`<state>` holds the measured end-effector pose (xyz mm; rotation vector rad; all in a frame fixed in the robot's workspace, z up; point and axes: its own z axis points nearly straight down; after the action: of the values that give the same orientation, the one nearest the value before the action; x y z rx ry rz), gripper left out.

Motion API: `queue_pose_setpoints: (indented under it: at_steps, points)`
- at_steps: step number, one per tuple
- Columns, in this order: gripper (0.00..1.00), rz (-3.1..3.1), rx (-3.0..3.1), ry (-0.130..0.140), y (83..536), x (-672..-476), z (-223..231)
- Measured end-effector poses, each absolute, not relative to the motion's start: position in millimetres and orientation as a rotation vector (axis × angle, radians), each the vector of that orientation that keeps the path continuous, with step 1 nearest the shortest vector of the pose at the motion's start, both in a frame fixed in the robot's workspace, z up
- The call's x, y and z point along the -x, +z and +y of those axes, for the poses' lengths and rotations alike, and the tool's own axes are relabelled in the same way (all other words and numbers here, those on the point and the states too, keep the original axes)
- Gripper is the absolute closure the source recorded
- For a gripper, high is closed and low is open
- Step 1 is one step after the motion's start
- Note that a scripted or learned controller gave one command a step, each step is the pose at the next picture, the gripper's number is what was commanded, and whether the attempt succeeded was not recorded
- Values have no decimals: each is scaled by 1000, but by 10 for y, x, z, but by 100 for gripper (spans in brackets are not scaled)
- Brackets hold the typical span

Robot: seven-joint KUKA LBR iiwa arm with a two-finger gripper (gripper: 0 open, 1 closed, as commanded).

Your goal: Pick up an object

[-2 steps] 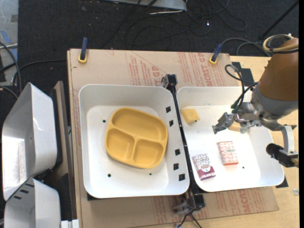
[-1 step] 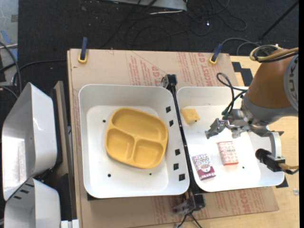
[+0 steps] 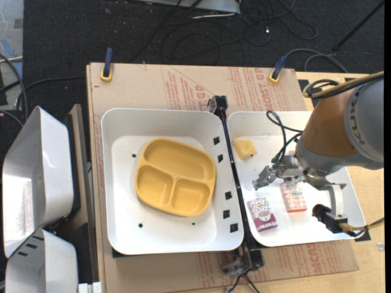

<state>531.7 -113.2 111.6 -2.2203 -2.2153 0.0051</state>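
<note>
The right bin (image 3: pixel 259 122) holds three small objects. A pale yellow block (image 3: pixel 245 148) lies near its back left. A purple and white packet (image 3: pixel 262 214) lies at the front left. A pink and white box (image 3: pixel 294 198) lies just right of the packet. My gripper (image 3: pixel 267 177) hangs over the bin's middle, between the yellow block and the packet, left of the pink box. Nothing shows between its fingers. The grey arm with its orange band (image 3: pixel 333 124) comes in from the right.
The left bin (image 3: pixel 116 133) holds a yellow divided tray (image 3: pixel 175 176). A black divider with clips (image 3: pixel 229 163) runs between the bins. White containers (image 3: pixel 33 170) stand off the bench's left side. Cables lie behind the bench.
</note>
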Motion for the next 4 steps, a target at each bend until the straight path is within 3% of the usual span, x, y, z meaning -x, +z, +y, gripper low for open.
queue_pose_setpoints:
  at_steps: [1,2,4]
  points:
    - [0,-2223,2233,-3,970,-5344,-1159]
    - [100,-2224,2238,-10,1084,-5361,-1155]
    - [100,-2227,2220,-3,2089,-5301,-1127]
